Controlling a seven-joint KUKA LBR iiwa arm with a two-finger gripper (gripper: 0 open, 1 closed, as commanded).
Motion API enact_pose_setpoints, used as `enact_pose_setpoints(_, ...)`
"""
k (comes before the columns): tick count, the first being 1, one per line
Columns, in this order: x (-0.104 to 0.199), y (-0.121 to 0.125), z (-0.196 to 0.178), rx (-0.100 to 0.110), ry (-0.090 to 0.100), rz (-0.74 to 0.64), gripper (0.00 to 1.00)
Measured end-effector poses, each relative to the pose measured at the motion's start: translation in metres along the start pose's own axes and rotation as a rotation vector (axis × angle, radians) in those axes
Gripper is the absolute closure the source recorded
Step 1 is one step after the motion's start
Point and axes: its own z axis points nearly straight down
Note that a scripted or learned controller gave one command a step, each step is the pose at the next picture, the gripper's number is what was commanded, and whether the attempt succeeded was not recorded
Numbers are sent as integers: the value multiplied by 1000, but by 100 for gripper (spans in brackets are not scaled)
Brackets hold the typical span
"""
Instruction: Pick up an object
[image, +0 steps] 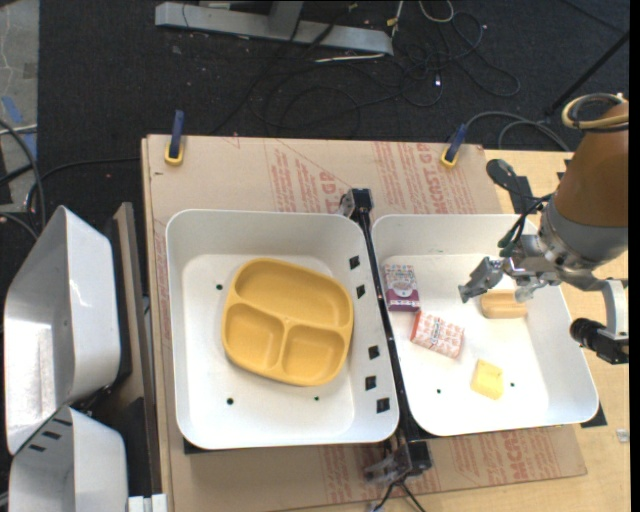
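Just gripper (497, 282) beside bun (503, 306) (touching?)

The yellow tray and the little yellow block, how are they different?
The yellow tray is much bigger than the little yellow block. The tray is split into compartments; the block is a plain chunk. The tray lies in the left bin, the block in the right bin. Both are yellow.

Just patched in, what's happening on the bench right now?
The grey arm's end effector hangs low in the right white bin, just above a pale tan oblong block. Nothing shows between its fingers. Also in that bin: a small purple-and-white box, a red-and-white packet and a yellow cube. The left white bin holds a yellow divided plastic tray.
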Motion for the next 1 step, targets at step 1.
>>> enact_pose_setpoints(1,0,3,-8,-13,-2,-3,0)
